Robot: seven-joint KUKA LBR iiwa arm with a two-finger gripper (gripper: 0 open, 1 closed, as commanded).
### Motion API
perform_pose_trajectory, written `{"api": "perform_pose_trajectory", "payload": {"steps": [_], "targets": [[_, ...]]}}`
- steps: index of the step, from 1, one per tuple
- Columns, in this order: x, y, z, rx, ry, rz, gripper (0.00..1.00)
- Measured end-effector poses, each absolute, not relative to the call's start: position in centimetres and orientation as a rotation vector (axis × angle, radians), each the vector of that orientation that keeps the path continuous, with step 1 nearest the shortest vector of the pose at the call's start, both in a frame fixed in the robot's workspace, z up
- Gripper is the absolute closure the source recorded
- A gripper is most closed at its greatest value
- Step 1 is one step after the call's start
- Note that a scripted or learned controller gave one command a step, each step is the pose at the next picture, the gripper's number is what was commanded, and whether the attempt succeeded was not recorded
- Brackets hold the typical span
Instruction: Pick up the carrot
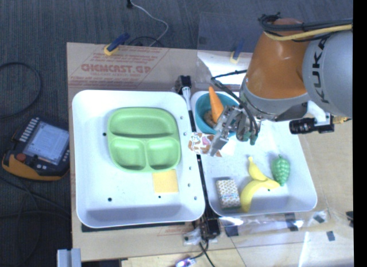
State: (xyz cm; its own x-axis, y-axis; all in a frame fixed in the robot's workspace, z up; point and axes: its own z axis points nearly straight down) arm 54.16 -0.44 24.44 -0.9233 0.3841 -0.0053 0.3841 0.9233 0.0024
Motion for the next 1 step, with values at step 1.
{"api": "perform_pose_trajectory", "payload": {"steps": [1], "targets": [[57.77,5.04,25.95,-0.072,3.140,0.001,1.00]]}}
